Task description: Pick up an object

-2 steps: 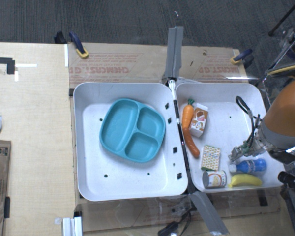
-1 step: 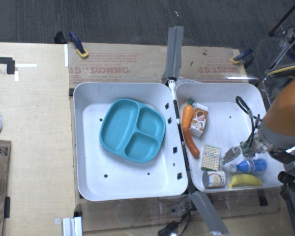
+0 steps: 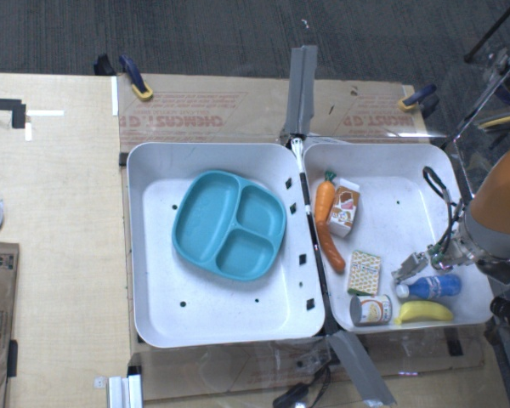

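A KUKA arm reaches from the right edge into the right bin (image 3: 382,155), its gripper (image 3: 410,268) hanging low over the lower right part of that bin's floor, with two slim metal fingers (image 3: 405,270) pointing left and down; nothing is visible between them, and whether they stand spread or closed cannot be told from this slanted overhead view. All positions below are given from the blue bottle (image 3: 433,287), which lies on its side just below and right of the fingertips, near them but not clearly touching. A yellow banana (image 3: 426,312) lies just below the bottle, along the bin's front wall. A small tin can (image 3: 371,310) rests on its side to the lower left of the bottle, beside the banana's tip. A patterned flat packet (image 3: 364,272) sits left of the bottle, just above the can. Farther up and left lie a small juice carton (image 3: 344,209), an orange carrot (image 3: 324,202) and a sausage (image 3: 332,252) close to the divider. Well to the left, in the left bin (image 3: 149,253), sits a teal divided plate (image 3: 229,225).
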`<state>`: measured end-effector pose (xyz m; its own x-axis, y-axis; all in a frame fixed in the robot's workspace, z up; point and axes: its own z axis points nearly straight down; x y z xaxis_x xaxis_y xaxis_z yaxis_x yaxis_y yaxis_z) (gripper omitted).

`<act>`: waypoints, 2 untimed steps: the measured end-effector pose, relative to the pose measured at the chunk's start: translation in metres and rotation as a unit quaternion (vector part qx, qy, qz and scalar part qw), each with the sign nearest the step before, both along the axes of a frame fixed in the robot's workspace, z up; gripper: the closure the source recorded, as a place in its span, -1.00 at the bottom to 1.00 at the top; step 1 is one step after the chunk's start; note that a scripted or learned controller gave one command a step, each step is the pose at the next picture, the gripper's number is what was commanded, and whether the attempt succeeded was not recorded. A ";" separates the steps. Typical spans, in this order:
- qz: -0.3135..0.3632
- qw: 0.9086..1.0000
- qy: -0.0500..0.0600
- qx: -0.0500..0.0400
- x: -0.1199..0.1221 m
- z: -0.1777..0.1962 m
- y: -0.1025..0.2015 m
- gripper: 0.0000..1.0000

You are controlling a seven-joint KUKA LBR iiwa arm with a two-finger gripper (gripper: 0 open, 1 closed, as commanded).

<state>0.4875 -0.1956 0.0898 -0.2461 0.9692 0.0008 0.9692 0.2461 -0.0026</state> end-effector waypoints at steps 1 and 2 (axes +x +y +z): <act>0.000 1.000 0.001 0.000 0.000 0.007 0.000 1.00; -0.036 0.999 -0.001 0.000 -0.009 0.011 -0.019 1.00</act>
